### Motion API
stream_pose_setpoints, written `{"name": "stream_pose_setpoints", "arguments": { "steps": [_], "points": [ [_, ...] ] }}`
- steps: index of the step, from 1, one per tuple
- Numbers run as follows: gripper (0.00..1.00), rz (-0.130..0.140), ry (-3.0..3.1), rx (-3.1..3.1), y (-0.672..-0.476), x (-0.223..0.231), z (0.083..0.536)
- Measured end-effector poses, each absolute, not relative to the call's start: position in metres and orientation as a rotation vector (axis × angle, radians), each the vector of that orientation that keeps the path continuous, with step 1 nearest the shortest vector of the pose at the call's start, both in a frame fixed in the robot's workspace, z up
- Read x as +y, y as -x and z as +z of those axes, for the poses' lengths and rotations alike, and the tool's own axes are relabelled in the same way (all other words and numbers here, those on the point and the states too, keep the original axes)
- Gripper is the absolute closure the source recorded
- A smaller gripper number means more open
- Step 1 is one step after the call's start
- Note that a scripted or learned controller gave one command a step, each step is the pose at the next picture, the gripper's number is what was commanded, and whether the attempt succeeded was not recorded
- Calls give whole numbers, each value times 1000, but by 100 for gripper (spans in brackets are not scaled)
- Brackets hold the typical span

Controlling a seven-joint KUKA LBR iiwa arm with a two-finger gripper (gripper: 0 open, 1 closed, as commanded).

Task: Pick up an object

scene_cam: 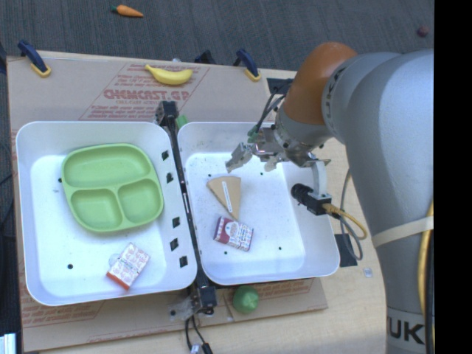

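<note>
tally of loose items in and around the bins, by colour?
Green: 2 - divided plate, ball
Red-and-white: 2 - packet, carton
Yellow: 1 - banana
Tan: 1 - wedge
Orange: 1 - carrot
Total: 7

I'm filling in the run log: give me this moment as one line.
arm: over right bin | gripper: above wedge, nothing seen between fingers | carton: lying in right bin | pick: not yet done

Robot lab, clamped cardboard bench (221, 80), white bins (29, 198), grey carpet (221, 13)
</note>
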State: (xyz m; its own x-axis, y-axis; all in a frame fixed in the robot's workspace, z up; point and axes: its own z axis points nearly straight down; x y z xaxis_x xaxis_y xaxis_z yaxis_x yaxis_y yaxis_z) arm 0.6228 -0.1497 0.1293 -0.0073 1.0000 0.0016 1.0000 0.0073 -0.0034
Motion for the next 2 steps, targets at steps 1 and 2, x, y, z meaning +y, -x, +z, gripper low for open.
{"name": "stream_pose_setpoints", "arguments": {
  "steps": [1,2],
  "points": [
    [0,-2,2214,-2227,-616,-84,193],
    [0,0,2214,-2225,-616,-85,192]
  ]
}}
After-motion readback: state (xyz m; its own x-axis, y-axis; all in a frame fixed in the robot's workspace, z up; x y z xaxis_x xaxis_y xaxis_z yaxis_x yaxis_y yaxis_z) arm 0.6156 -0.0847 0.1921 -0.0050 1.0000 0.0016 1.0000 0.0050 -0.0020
